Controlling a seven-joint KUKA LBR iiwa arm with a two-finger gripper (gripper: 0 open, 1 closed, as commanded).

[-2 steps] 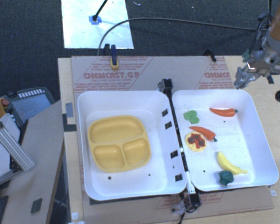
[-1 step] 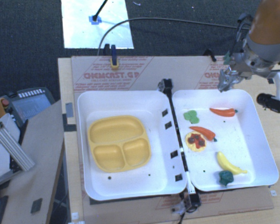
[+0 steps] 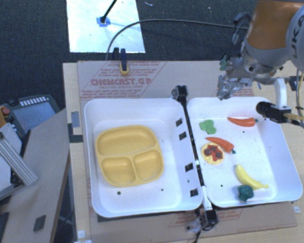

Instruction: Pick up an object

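Observation:
The right bin [image 3: 275, 152] holds several toy foods: a green leafy piece [image 3: 208, 125], an orange-red pepper [image 3: 242, 121], a red chili [image 3: 220, 142], a small pizza [image 3: 213, 153], a yellow banana [image 3: 248, 177] and a dark green broccoli [image 3: 244, 192]. My gripper [image 3: 225, 92] hangs over the far left rim of that bin, above and behind the green piece. Nothing shows between its fingers. The grey arm with its orange band [image 3: 273, 15] comes in from the upper right.
The left bin [image 3: 91, 121] carries a yellow divided tray [image 3: 128, 155]. A black clamp bar [image 3: 191, 147] joins the two bins. A black cylinder on a white bracket [image 3: 268, 110] juts over the right bin's far edge. A teach pendant [image 3: 32, 114] lies at the left.

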